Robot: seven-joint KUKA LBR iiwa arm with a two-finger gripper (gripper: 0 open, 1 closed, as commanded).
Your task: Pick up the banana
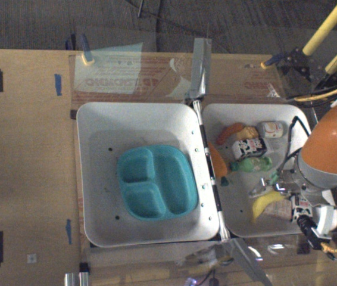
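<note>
My arm (329, 148) hangs over the right bin (240, 228), and my tool (287, 190) sits low beside the banana (268, 204); its grip I cannot tell. The banana lies just left and below, long axis slanting up toward me. The bin's near wall is close; clutter crowds above.

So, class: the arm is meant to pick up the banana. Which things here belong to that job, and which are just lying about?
Belongs to the job:
banana
gripper
right bin

Just lying about:
teal divided tray
left bin
green bottle
orange toy
</note>
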